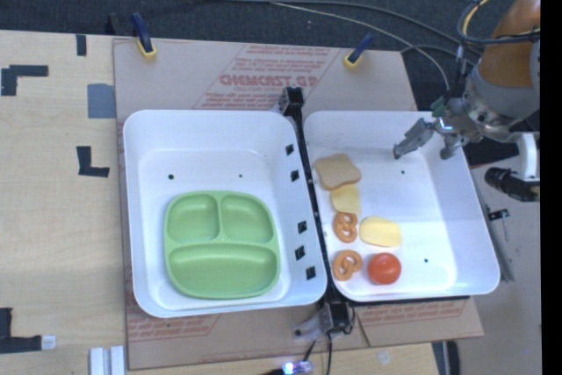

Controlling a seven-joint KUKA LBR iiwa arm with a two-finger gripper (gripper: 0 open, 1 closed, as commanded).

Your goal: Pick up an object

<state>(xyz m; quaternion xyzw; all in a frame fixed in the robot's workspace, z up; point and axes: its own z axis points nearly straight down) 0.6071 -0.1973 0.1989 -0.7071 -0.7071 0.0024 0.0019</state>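
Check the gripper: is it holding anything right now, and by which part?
Nothing held. The gripper is open over the right bin's far right corner, with nothing between its fingers. The toast, pretzels and tomato lie untouched near the divider.

A grey arm (505, 88) with an orange band, looped yellow-black cables, and a grey two-fingered end effector (426, 143).

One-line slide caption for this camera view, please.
Open two-finger claw hovers above right white bin holding toy foods; green divided plastic plate sits in left white bin.
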